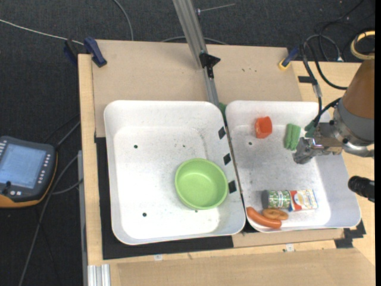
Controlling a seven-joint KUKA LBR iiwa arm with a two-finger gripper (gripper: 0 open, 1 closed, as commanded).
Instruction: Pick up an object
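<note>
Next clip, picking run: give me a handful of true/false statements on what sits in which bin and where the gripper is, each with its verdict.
1. The green bowl sits in the left bin. True.
2. The orange block lies in the left bin. False: it lies in the right bin.
3. The gripper is over the right bin, beside the green block. True.
4. The carton lies at the right bin's far edge. False: it lies at the near edge, by the hot dog toy.

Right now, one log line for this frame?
arm: over right bin | gripper: beside green block, holding nothing seen | left bin: green bowl | task: pick not yet done
</note>
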